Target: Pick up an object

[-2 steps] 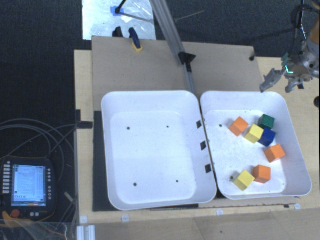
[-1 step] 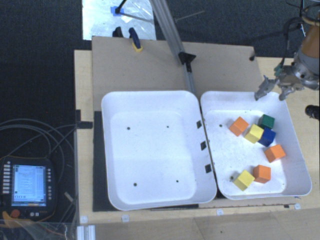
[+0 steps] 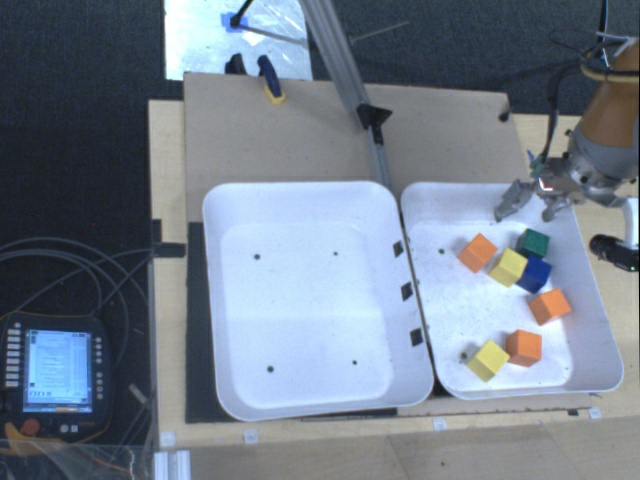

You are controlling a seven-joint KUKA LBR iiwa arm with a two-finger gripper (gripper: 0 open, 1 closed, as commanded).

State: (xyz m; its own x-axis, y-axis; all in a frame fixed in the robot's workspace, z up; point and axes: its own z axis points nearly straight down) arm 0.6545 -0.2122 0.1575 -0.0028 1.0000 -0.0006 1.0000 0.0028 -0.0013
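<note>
We see the gripper (image 3: 530,200) hanging over the far edge of the right bin (image 3: 590,368), its two fingers spread apart with nothing between them. All the blocks lie in that bin. Nearest the gripper are an orange cube (image 3: 478,252) and a green cube (image 3: 534,241); just below the green one sit a yellow cube (image 3: 508,267) and a blue cube (image 3: 535,273), touching each other. Further toward the bin's near edge we find another orange cube (image 3: 549,306), then a third orange cube (image 3: 524,347) beside a second yellow cube (image 3: 489,359). The left bin (image 3: 225,268) adjoins the right bin.
</note>
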